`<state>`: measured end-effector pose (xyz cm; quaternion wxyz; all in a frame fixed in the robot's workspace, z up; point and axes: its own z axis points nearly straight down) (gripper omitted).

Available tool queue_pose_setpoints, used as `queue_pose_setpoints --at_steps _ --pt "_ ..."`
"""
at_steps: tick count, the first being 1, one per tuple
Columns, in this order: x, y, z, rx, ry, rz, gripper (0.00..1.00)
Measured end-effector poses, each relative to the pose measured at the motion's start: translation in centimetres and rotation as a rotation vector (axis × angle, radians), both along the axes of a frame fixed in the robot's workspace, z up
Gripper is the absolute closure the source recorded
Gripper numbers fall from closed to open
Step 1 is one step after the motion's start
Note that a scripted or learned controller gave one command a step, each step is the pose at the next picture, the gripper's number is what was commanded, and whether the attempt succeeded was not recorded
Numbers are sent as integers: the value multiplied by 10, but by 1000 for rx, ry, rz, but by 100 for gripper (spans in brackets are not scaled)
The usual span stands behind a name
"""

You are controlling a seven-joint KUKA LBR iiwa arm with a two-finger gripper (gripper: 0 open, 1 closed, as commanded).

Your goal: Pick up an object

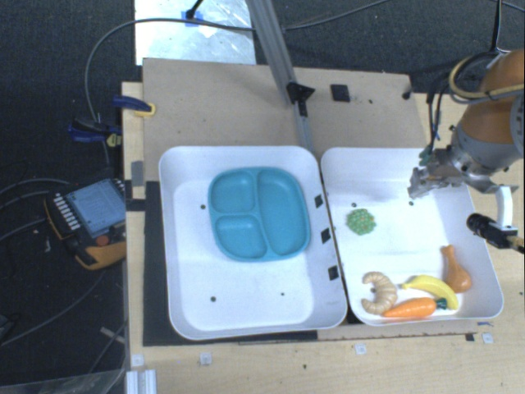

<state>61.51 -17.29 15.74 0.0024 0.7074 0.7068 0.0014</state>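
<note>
So the gripper point(420, 184) hangs over the top of the right bin point(385, 158) with nothing in it, and I cannot tell its grip, so next it likely must go down to the green ball point(360, 221) nearby.

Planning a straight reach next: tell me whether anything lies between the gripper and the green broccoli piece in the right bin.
Nothing visible does. The gripper hovers over the right bin's upper part, and only bare white floor separates it from the broccoli. The other foods lie along the near edge.
</note>
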Motion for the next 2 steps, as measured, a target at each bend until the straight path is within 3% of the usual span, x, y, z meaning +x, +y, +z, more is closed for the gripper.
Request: queue_pose_setpoints --at_steps 1,2 --pt "-1 -1 65 -1 -3 5 100" --pt "0 -1 96 0 -1 6 100"
